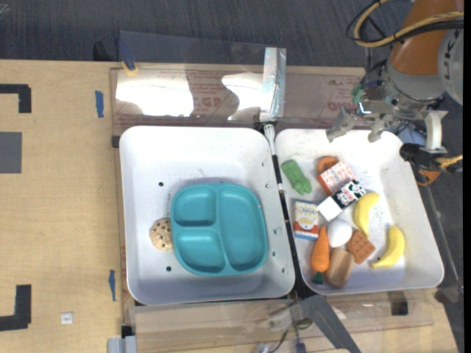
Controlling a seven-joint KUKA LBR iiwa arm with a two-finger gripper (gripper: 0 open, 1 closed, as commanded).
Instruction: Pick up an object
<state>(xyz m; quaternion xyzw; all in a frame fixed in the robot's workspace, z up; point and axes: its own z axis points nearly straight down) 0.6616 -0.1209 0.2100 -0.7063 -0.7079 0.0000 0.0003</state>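
Gripper (358,129) hangs open and empty over the right bin's (423,267) far edge; best to drop squarely on the green piece (296,176) (lying apart).

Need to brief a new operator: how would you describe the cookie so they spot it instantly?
Start at the left white bin, which holds a teal divided tray. Against the tray's left edge lies the cookie, small, round, tan with dark specks. It is the one loose item in that bin; the other toys crowd the right bin.
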